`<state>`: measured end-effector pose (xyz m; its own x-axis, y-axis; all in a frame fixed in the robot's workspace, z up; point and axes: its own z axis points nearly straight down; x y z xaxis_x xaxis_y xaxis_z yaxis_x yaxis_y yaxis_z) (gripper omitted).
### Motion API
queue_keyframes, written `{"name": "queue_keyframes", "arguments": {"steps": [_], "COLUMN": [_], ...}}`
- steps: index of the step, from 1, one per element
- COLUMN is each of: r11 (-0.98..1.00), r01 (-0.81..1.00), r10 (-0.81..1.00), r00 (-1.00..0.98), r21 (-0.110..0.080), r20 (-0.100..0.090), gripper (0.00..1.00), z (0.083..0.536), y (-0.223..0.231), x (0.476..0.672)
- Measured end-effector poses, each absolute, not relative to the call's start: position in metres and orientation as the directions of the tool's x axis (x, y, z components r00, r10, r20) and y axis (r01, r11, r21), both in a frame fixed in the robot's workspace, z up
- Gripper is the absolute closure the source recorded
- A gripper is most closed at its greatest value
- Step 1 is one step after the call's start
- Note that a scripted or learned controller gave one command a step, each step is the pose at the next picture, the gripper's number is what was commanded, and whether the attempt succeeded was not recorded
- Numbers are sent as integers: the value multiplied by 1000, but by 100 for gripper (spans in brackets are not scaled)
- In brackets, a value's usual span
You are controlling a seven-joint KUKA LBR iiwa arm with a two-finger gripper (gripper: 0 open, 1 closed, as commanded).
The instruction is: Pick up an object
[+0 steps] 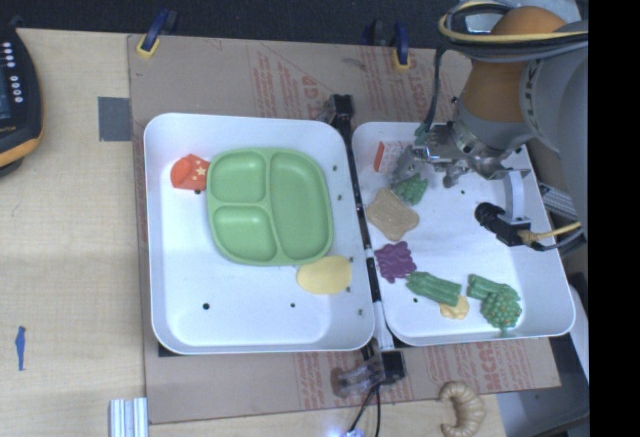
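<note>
Now: claw (413,175) state unclear, over right bin (540,325); three green vegetables, one purple piece (396,261).

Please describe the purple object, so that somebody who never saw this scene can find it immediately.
Look in the right white bin, near its left wall. The small purple lumpy toy lies just below the tan bread-slice toy. It alone is purple; its neighbours are tan or green.

Robotics lab: clamped cardboard bench (250,75); teach pendant (15,95); white bins (165,265)
</note>
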<state>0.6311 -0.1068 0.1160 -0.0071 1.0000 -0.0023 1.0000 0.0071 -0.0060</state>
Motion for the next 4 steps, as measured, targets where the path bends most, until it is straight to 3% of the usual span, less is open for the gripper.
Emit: {"name": "queue_keyframes", "arguments": {"steps": [1,2,3,4], "r11": [10,1,3,5], "r01": [1000,1000,1000,1000], "r10": [1000,1000,1000,1000], "r00": [-10,-1,-3,-5], "r21": [6,-7,-13,4], "r20": [1,-2,-1,-2], "gripper": [0,0,0,0], "z": [197,192,96,143], "y": [-52,-79,-99,-106], "x": [650,607,610,659]}}
